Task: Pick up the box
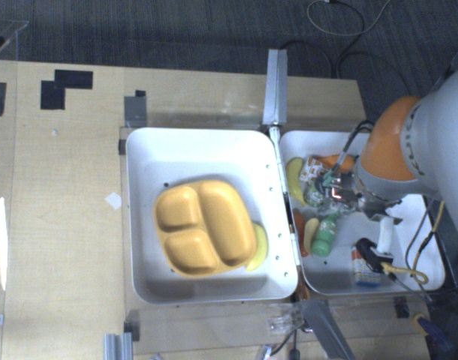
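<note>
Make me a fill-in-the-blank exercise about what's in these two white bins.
The yellow plastic divided tray has ___ compartments.
The small green plastic bottle lies in the shallow white bin on the view's ___.
The band on the grey arm is ___.
Missing words: three; right; orange.

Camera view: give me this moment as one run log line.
hand over right bin | green bottle near it | yellow tray in left bin

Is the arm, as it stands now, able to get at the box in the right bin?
Probably yes. The gripper hangs over the right bin, and the box, partly hidden, lies near that bin's front wall. The green bottle sits apart from it.
</note>
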You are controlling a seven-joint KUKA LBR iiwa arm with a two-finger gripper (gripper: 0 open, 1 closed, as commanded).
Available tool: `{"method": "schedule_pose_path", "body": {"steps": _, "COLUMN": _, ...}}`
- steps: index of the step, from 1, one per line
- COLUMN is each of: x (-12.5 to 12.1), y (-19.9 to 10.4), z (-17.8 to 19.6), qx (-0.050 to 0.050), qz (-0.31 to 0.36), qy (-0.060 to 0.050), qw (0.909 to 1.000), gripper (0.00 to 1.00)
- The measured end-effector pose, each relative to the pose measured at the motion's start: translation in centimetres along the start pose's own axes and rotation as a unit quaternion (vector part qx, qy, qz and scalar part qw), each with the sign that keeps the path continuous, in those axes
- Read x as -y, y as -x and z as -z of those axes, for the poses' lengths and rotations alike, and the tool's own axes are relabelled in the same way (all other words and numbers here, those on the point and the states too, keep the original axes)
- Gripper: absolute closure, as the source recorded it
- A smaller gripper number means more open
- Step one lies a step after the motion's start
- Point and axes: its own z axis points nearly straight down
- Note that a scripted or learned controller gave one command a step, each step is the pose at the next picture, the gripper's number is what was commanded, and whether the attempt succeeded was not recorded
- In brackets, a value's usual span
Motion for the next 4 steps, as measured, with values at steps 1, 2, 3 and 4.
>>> {"method": "schedule_pose_path", "body": {"steps": 1, "x": 1.9, "y": 9.0, "z": 0.0, "qx": 0.002, "qz": -0.103, "qy": -0.001, "qw": 0.9947, "gripper": 1.0}}
{"method": "schedule_pose_path", "body": {"steps": 2, "x": 3.9, "y": 3.5, "z": 12.0, "qx": 0.001, "qz": -0.28, "qy": -0.004, "qw": 0.9599, "gripper": 1.0}}
{"method": "schedule_pose_path", "body": {"steps": 3, "x": 4.4, "y": -10.1, "z": 9.6, "qx": 0.001, "qz": -0.283, "qy": -0.006, "qw": 0.959, "gripper": 1.0}}
{"method": "schedule_pose_path", "body": {"steps": 4, "x": 4.7, "y": -15.5, "z": 7.2, "qx": 0.004, "qz": -0.32, "qy": 0.007, "qw": 0.9475, "gripper": 1.0}}
